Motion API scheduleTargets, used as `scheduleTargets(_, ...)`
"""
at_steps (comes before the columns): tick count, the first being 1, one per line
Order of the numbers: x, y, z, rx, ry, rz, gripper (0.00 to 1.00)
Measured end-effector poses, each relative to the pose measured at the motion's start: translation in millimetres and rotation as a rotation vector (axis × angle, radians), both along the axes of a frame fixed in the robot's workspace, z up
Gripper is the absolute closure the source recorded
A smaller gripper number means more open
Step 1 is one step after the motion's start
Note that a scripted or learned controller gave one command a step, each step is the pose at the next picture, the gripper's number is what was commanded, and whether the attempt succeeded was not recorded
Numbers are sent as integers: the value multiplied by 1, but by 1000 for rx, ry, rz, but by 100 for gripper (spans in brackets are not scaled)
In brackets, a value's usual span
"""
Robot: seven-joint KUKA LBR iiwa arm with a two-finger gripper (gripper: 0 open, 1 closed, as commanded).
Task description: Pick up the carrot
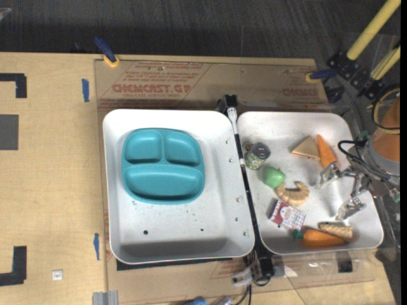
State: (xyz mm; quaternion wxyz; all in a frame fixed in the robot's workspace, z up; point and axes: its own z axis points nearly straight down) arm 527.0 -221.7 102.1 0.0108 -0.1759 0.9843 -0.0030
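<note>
The gripper (343, 189) hangs with fingers spread apart over the right bin (375, 234), gripping nothing. An orange carrot (326, 150) lies just beside one fingertip, near a tan wedge (307, 147). The left bin (114, 170) holds a teal divided plate (163, 165).

Lab bench (44, 170) (taped marks, clamped cardboard (203, 81))

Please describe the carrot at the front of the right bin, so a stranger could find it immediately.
Look in the right bin, along its near edge. The carrot lies flat there, just below a bread stick. A second orange piece sits further back; this one is longer with a green end.
</note>
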Motion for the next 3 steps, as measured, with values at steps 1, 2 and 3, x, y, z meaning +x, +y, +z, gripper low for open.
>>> scheduleTargets(1,73,0,-14,7,11,-358,0)
scheduleTargets(2,77,0,1,6,-5,-357,100)
scheduleTargets(3,76,0,-1,7,3,-357,0)
